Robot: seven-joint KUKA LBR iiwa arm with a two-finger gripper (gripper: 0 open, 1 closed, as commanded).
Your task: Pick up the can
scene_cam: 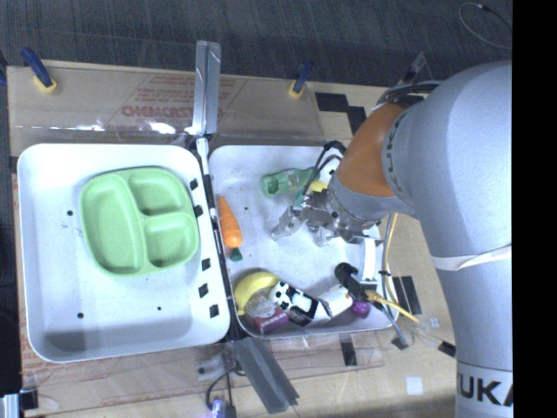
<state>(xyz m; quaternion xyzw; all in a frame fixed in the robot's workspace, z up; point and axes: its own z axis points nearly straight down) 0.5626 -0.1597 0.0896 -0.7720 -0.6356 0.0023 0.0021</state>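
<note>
White plastic, right bin (261, 168): the gripper (303, 229) hangs over mid-floor, fingers parted, bare bin floor between them, nothing held.

Step in hand, as you should read it: approach, before any grasp. The can is not lifted.

Can location: no clear can shape. Your best candidate is the purple object (271, 322) in the clutter along the right bin's near edge, beside the yellow item (252, 287). Too small to confirm; treat as a guess.

Other contents: carrot (229, 223) near the right bin's left wall; green bottle (283, 182) toward the far edge, just beside the gripper. The green divided plate (139, 219) sits in the left bin (39, 259).

Next move calls for: travel toward the near edge, then a descent aligned on the candidate.

Room: open floor lies between carrot and gripper. The near-edge pile is tight against the wall; expect you have little space for the finger on the wall side, and neighbours may be nudged.
</note>
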